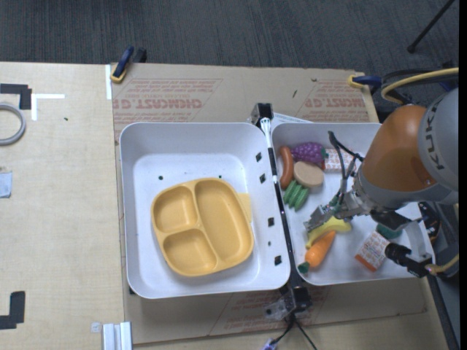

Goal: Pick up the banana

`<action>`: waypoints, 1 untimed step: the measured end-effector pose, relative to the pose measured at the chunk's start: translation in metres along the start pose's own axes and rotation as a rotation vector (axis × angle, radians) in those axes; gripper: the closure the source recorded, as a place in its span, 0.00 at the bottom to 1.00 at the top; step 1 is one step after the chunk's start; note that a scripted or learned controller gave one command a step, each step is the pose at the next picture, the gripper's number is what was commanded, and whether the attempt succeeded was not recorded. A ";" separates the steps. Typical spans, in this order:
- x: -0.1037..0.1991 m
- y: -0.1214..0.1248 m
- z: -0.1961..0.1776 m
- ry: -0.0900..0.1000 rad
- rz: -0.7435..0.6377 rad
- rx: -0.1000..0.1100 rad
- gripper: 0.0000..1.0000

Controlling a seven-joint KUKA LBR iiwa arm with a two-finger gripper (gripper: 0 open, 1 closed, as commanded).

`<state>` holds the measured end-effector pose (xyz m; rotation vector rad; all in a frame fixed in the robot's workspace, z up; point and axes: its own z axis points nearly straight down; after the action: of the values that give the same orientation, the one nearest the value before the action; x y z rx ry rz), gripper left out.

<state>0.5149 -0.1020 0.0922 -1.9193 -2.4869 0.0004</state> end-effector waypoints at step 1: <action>-0.001 0.001 -0.010 -0.001 0.003 -0.002 1.00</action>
<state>0.5159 -0.1025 0.1020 -1.9239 -2.4852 -0.0011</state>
